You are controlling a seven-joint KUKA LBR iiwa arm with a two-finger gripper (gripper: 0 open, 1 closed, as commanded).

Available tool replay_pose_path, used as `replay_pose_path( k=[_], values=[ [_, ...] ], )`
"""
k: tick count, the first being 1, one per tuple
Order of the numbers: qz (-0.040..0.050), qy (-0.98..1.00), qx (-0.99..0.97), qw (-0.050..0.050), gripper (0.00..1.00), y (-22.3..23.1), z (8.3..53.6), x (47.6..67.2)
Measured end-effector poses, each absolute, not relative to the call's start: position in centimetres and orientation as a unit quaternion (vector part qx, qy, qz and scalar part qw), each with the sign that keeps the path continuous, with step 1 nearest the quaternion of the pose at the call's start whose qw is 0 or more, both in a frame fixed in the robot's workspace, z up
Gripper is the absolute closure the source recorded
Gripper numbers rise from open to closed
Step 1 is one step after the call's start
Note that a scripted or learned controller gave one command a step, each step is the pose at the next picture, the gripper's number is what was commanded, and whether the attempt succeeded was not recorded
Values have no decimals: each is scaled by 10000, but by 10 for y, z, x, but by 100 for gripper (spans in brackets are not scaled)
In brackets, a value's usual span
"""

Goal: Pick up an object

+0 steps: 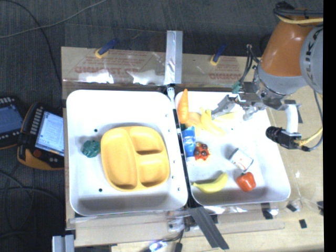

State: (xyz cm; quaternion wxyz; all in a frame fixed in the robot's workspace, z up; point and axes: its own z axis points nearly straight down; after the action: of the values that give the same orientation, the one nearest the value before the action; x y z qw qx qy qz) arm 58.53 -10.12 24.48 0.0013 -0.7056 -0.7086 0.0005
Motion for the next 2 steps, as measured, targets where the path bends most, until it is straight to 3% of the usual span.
replay_pose_path(
  k=[1,2],
  values=[
    [8,-7486,-6630,14,0,-146,103,584],
    [89,-7328,-6803,49,0,-123,88,627]
  ],
)
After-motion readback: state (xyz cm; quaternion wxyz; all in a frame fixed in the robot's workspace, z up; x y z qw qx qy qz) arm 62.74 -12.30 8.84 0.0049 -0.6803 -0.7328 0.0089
